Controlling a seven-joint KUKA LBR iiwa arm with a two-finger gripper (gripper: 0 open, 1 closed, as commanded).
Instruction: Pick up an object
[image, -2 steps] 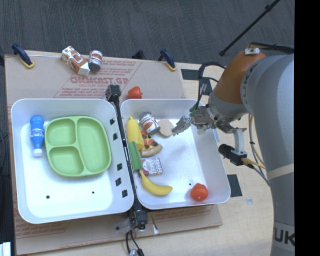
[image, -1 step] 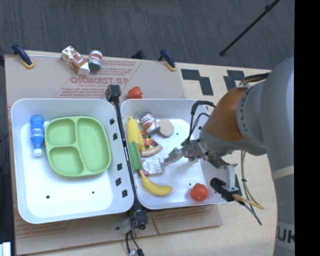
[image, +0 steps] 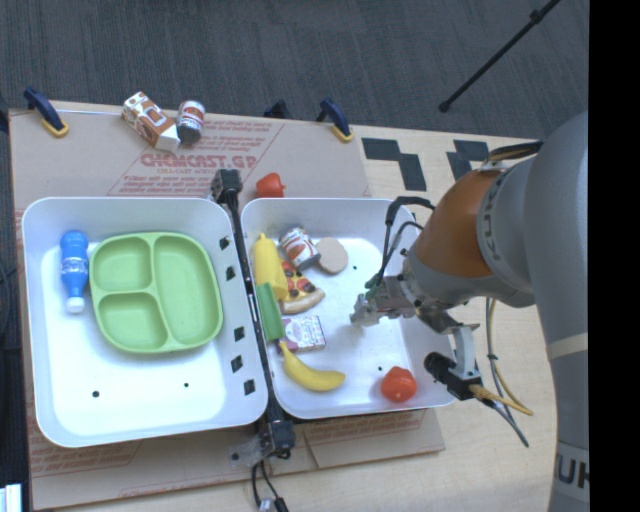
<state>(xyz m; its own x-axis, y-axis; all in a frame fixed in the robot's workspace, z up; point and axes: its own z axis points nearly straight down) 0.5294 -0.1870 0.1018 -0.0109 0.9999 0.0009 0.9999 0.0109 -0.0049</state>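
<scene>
A tabletop (image: 400, 470) covered by a printed cardboard sheet (image: 300, 150) is seen against dark carpet; two white bins are carried side by side.

Left bin (image: 60, 400): one green divided plate (image: 157, 291) near its middle and one blue bottle (image: 74, 268) by its left wall.

Right bin (image: 340, 400): two bananas, one (image: 266, 262) along the left wall and one (image: 312, 374) near the front edge; one green stick (image: 271, 312) beside the left wall; one pizza slice (image: 301, 290); one small can (image: 297, 245); one round tan piece (image: 332, 258); one small packet (image: 305, 333); one red tomato (image: 398, 385) in the front right corner.

On the cardboard at the back edge, one carton (image: 148, 118), one can (image: 190, 120) and one red item (image: 269, 185) are noted.

The claw (image: 365, 312) is placed low over bare bin floor at the right bin's middle, apart from the packet. Its opening cannot be told; nothing is seen in it.
</scene>
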